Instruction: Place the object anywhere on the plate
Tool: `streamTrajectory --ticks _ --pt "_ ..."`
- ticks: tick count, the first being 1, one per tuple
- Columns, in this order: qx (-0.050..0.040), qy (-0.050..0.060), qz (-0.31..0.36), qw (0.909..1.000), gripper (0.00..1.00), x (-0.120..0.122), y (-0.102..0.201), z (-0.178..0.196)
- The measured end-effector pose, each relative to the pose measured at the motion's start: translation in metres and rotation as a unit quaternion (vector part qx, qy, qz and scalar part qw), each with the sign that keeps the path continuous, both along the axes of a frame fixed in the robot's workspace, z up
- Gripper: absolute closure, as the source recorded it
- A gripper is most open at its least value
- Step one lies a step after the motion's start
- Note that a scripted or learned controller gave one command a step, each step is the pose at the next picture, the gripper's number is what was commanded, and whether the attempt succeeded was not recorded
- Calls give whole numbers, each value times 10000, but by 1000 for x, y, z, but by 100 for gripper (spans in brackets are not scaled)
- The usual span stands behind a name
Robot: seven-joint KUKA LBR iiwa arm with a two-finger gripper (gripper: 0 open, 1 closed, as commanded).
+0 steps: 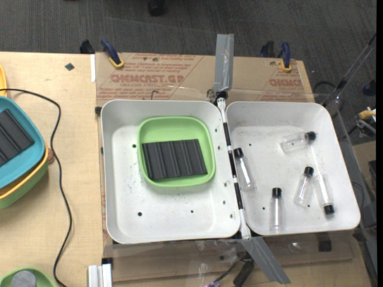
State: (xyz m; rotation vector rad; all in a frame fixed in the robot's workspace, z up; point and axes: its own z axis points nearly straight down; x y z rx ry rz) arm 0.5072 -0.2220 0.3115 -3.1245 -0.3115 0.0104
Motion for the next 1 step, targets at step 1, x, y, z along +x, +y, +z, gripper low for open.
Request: streamTrajectory --ticks 1 --pt "2 1 15 10000 0 1 0 -25"
